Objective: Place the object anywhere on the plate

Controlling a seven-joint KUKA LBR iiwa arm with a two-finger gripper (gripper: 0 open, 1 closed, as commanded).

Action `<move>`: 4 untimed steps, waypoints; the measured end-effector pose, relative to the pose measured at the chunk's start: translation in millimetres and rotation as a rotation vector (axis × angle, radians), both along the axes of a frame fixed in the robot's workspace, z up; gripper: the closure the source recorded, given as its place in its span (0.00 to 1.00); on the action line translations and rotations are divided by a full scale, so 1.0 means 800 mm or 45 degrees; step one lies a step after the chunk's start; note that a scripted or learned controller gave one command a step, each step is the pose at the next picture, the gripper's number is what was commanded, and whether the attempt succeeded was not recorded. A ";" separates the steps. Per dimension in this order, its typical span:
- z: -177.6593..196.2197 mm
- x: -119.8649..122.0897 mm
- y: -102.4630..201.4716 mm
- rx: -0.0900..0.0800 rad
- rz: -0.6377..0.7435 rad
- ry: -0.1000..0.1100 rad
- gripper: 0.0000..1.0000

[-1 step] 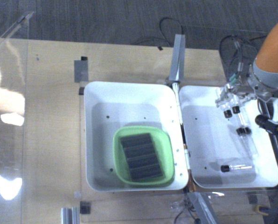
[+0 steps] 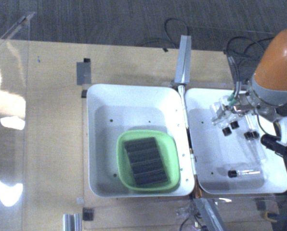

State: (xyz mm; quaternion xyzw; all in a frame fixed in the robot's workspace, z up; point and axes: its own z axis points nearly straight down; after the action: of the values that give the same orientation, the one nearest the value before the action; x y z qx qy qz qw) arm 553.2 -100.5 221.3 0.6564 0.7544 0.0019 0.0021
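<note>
While the grey arm's jaws (image 2: 228, 113), state unclear, hover over the right white bin (image 2: 203, 143), a dark ribbed block (image 2: 144, 160), seemingly stiff and best gripped across its width, lies on the green square plate (image 2: 123, 143).

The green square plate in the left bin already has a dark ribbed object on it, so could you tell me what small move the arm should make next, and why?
Probably a small lift straight up and hold. The dark ribbed rectangular object lies flat inside the green square plate in the left white bin, while the gripper is over the right white bin, so the placement looks done.
</note>
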 end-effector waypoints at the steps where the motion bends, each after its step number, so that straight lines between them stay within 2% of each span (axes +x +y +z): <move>1: -0.046 -0.062 0.067 0.000 0.041 0.003 1.00; 2: -0.046 -0.061 0.140 0.000 0.175 0.002 1.00; 3: -0.046 -0.061 0.140 0.000 0.174 0.002 0.00; 4: -0.033 -0.058 0.141 0.000 0.177 -0.005 1.00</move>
State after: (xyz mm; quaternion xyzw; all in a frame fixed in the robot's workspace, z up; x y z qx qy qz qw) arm 506.9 12.0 194.9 0.6024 0.7982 0.0034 0.0034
